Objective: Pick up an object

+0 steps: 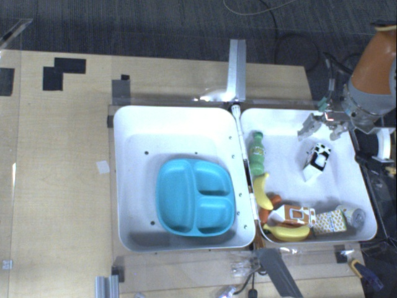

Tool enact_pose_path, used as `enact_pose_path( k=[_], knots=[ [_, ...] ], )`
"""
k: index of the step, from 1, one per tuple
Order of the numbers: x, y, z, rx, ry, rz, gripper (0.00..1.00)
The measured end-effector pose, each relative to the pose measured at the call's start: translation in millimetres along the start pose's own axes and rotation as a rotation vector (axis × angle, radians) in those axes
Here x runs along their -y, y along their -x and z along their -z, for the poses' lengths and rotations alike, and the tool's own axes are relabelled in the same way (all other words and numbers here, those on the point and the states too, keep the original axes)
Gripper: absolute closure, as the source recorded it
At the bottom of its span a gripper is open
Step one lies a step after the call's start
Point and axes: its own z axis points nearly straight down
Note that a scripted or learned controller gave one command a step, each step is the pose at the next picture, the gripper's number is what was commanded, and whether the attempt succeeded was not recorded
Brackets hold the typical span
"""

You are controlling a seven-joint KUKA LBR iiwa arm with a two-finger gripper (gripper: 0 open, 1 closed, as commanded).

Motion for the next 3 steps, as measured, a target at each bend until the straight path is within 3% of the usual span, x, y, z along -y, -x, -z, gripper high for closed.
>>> enact_pose_path(
  k=[1,2,3],
  knots=[
    [9.9,42.6,-16.6,0.001,0.001,0.046,0.0],
    [2.9,41.7,-88.8,0.001,0.003,0.046,0.0],
    [20.6,-3.5,-22.1,0.0,0.003,0.009,0.0]
  ],
)
